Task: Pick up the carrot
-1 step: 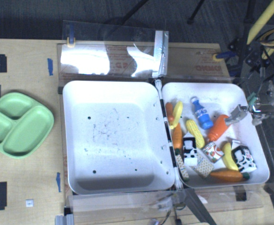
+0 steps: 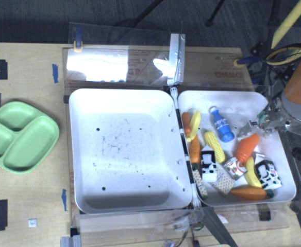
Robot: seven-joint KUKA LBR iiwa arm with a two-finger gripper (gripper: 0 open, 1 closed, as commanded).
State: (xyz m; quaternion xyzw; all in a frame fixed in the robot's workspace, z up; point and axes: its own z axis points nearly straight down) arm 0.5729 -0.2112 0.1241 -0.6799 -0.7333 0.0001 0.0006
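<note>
The carrot (image 2: 247, 146), an orange tapered piece, lies tilted in the right half of the right bin (image 2: 289, 181), its upper end pointing to the back right. My gripper (image 2: 260, 122) hangs over the bin's right side, just above and behind that upper end, close to it. Nothing shows in its grasp. The arm's orange band (image 2: 300, 86) sits at the frame's right edge.
Around the carrot lie a blue bottle (image 2: 221, 123), a corn cob (image 2: 214, 145), a banana (image 2: 251, 173), a black-and-white cow toy (image 2: 268, 175), a small carton (image 2: 233, 168) and other orange pieces (image 2: 248, 192). The left bin (image 2: 78, 138) adjoins. A green divided plate (image 2: 20, 136) rests far left.
</note>
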